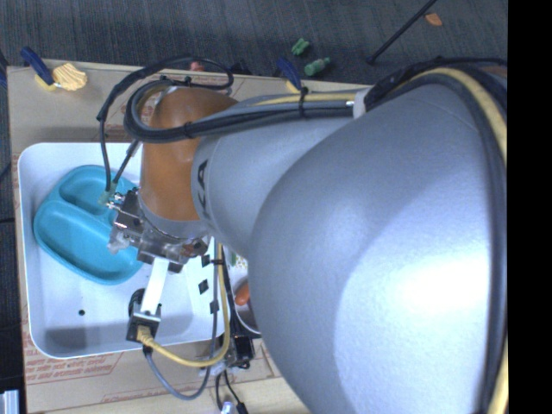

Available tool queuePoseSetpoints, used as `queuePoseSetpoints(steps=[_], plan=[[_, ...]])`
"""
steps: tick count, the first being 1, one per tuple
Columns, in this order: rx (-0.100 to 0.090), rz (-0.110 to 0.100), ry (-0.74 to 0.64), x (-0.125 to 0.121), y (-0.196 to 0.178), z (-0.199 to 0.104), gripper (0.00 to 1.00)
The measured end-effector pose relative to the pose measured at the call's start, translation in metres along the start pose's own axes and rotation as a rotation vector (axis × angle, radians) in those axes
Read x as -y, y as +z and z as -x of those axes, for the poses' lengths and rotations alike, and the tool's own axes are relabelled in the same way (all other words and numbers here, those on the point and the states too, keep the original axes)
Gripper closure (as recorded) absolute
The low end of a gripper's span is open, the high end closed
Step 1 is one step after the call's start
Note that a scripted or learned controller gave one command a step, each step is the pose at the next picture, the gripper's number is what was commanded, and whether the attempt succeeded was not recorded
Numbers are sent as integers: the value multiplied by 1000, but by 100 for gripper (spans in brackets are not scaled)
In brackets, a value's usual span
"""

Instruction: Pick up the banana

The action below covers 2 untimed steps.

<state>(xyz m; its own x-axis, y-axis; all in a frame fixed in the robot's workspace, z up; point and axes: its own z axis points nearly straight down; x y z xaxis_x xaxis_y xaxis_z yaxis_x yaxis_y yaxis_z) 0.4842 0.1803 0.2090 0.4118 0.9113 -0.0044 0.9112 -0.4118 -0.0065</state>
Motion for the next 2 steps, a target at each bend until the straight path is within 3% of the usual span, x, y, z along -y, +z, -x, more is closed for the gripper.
queuePoseSetpoints(steps=[1, 2], plan=[[2, -4, -6, 0, -10, 0, 100], [-1, 0, -69, -21, -25, 68, 100]])
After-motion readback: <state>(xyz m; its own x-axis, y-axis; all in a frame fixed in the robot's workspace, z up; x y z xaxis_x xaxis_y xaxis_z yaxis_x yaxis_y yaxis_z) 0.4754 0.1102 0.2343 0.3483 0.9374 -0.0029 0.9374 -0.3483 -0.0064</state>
